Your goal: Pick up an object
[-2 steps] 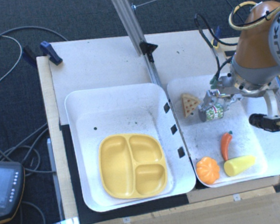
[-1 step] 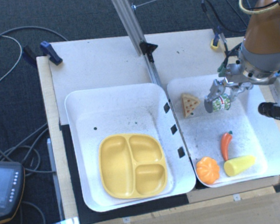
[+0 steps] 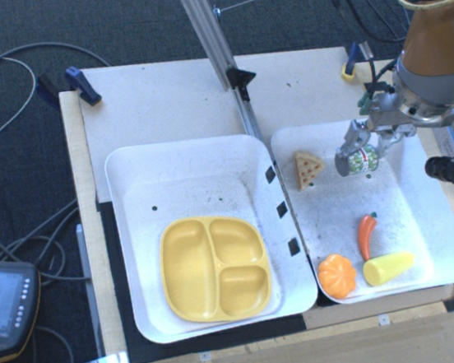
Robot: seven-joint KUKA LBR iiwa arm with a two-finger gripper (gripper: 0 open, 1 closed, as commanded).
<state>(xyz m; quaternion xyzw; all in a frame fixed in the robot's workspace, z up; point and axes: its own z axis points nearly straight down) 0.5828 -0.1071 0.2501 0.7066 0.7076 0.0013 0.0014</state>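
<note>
Orange pumpkin (image 3: pixel 336 276), beside yellow block (image 3: pixel 388 267) lying crosswise.

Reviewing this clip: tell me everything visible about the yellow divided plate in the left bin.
The yellow divided plate is a rounded-square tray that looks like matte plastic, moulded into three compartments: one tall section on its left side and two smaller ones stacked on its right. It lies flat, right side up, on the floor of the left bin, toward the near edge. Nothing sits in it, and nothing but the bin touches it.
</note>
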